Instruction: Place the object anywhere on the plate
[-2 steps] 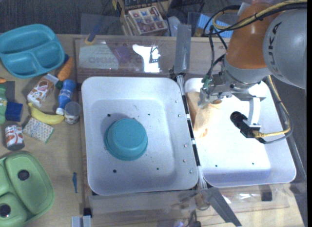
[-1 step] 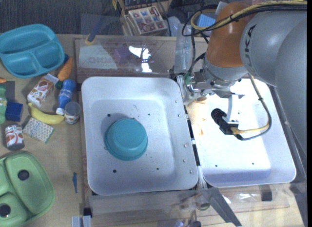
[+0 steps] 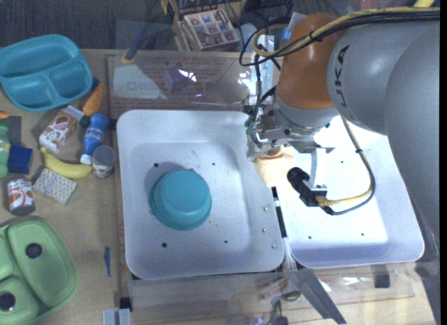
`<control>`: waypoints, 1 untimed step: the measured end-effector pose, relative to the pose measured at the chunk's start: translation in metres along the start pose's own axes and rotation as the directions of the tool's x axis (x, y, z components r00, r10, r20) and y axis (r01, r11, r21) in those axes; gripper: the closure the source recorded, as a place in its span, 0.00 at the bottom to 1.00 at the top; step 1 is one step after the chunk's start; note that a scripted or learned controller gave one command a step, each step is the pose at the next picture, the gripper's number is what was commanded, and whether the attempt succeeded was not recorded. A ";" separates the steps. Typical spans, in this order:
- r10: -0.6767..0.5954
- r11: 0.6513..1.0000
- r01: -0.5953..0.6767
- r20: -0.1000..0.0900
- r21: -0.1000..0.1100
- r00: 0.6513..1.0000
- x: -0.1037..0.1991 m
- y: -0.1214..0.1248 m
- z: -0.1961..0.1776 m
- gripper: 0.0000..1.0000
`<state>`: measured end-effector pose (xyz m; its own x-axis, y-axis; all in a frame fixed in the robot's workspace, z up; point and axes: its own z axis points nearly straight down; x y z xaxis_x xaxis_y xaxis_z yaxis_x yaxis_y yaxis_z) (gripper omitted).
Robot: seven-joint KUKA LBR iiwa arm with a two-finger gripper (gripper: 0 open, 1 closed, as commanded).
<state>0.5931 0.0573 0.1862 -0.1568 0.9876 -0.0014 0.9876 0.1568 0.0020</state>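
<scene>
Camera view, from above at a slant. The arm (image 3: 363,65), grey with an orange band, reaches in over the right bin (image 3: 391,247). Its gripper (image 3: 269,150) hangs at that bin's inner edge, just beside the seam between the two bins. The wrist body covers the fingertips, so I cannot tell whether it is clenched or released.

Directly under the gripper a small pale orange-tan object (image 3: 274,154) shows, partly hidden; its shape is unclear, and whether the gripper has it I cannot tell. Just below the gripper, a black fitting (image 3: 302,182) with a yellow cable (image 3: 349,201) loops over the right bin's floor.

The left bin (image 3: 140,135) lies to the gripper's left. On its floor sits a teal round plate (image 3: 181,198), which looks more like an upturned bowl, well apart from the gripper, lower and to the left. Nothing rests on it.

Farther left of the gripper, outside the bins on the bench: a blue divided tray (image 3: 45,72), a banana (image 3: 66,165), a blue-and-white bottle (image 3: 93,137), a small carton (image 3: 59,129), a can (image 3: 21,195), and a green tray (image 3: 31,271).
</scene>
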 end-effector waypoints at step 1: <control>-0.010 1.000 0.010 -0.002 0.004 1.000 0.061 -0.047 -0.006 1.00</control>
<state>0.5369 0.1099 0.1918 -0.1671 0.9859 0.0008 0.9859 0.1671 -0.0020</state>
